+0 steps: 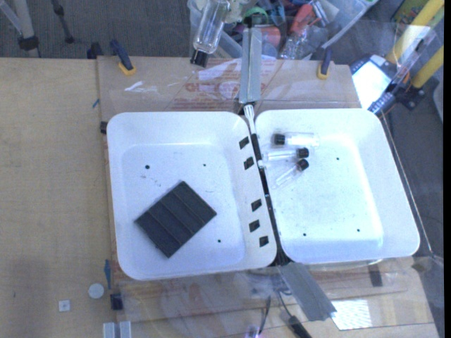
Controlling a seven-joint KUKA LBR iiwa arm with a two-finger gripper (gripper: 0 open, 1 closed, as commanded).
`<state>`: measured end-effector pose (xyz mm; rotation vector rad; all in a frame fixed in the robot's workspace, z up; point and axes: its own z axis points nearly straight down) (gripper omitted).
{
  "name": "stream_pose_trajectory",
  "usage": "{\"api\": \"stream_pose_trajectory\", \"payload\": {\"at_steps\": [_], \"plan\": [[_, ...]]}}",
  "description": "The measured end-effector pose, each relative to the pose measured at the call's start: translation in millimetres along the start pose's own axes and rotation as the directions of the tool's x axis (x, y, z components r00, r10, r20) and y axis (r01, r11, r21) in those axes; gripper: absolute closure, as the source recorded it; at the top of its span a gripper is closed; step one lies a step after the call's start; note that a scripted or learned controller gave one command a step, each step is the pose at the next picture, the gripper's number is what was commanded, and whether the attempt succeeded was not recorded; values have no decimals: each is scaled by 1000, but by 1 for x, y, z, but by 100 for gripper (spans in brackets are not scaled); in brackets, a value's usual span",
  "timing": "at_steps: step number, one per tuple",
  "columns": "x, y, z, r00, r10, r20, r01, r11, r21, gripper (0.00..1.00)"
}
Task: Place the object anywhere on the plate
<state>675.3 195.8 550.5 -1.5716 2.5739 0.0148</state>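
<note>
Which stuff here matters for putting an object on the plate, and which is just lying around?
For the job:
dark ribbed plate in the left bin
clear vials in the right bin

Lying about:
orange clamps
clutter tub

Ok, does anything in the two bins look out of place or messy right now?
Nothing looks spilled or broken. The dark ridged plate lies flat but turned at a slant in the left bin. Three clear tubes with black caps lie on their sides, bunched near the right bin's upper left.
</note>
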Motion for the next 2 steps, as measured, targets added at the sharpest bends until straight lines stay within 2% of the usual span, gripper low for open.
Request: {"api": "stream_pose_trajectory", "payload": {"at_steps": [2], "plan": [[-4,-3,-25,1000,5,25,-5,1000,11,100]]}}
